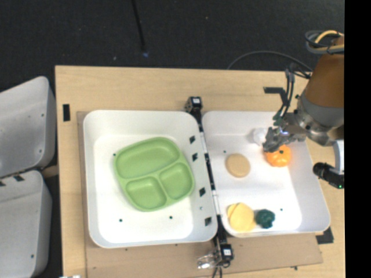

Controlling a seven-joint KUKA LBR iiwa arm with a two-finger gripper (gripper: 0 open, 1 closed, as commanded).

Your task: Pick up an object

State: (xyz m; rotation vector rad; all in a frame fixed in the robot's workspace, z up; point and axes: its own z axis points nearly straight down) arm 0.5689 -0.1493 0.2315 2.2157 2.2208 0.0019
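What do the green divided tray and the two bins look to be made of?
The green tray looks like moulded plastic with a matte to satin finish: uniform colour, rounded compartment walls, soft highlights. The left bin and right bin look like smooth, slightly glossy white plastic with rounded corners, though coated metal cannot be ruled out.

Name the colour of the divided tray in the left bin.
Light green tray, clear in the camera view.

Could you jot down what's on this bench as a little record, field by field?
left bin: green divided tray
right bin: tan round piece, orange item, yellow piece, dark green lump
tool: above the orange item, at the right bin's far side
arm: reaching in from the right
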